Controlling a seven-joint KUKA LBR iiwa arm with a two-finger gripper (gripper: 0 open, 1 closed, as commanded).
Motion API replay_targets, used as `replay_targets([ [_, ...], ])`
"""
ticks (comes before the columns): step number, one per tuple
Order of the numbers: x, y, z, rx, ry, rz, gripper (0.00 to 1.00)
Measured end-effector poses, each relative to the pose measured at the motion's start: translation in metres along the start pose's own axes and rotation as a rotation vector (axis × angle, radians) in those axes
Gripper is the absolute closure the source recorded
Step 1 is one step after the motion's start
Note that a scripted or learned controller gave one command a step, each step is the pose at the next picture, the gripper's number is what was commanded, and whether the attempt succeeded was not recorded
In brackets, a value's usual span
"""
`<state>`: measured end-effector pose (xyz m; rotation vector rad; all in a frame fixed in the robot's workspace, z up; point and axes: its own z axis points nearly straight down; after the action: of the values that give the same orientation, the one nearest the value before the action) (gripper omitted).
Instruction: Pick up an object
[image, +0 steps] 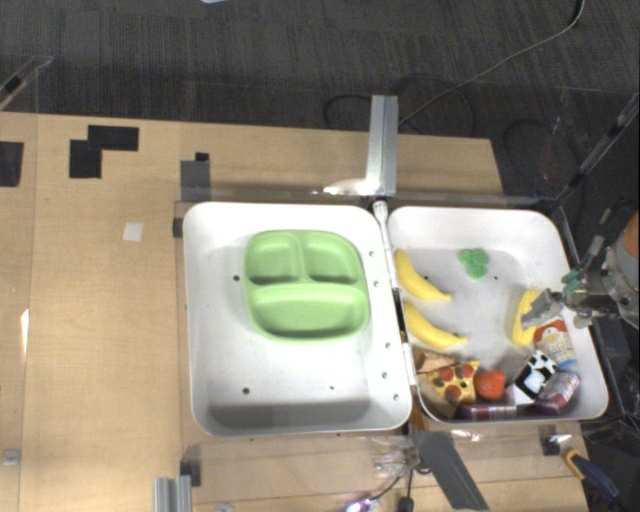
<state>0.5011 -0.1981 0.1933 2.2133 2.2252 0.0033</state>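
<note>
At the right bin's right edge, I see my end effector spread open beside a banana, presumably lining up a grasp.

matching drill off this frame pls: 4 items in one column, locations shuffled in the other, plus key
Items
1. green divided plastic plate
2. small green leafy toy
3. red tomato toy
4. gripper

Places
A. right bin, near front edge, beside the pizza slice toy
B. right bin's right side, over a yellow banana toy
C. middle of left white bin
D. right white bin, toward the back, lying apart

Pairs: 1-C, 2-D, 3-A, 4-B
</note>
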Motion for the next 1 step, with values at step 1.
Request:
replay_targets([
  [1,-0.0059,0.0335,0.0911,-0.003,0.000,-0.059,0.00],
])
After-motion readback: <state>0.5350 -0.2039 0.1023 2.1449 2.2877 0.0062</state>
